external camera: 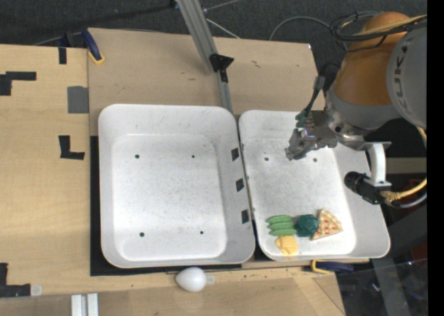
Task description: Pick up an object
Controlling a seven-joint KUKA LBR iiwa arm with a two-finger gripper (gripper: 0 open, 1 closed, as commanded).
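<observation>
The small toy foods, a green ridged pea pod (280, 222), a dark green broccoli-like piece (305, 224), a yellow corn-like piece (287, 244) and a triangular pizza slice with red dots (327, 225), lie close together, some touching, at the near edge of the right white plastic bin (277, 134). Any of them can be your object. The gripper (300, 147) of the grey arm hangs over the far half of this same bin, well apart from the cluster, and nothing is between its fingers; if they are open or closed, you cannot tell from this slanted view. To do the step well, you should bring the gripper toward the near edge first and go down only after. I think the pizza slice is the easier target, because it sits at the outside of the group. The bin wall is near, so approach from the inner side. The left white bin (111, 169) and the white egg-shaped object (191, 279) on the bench in front do not matter here.
</observation>
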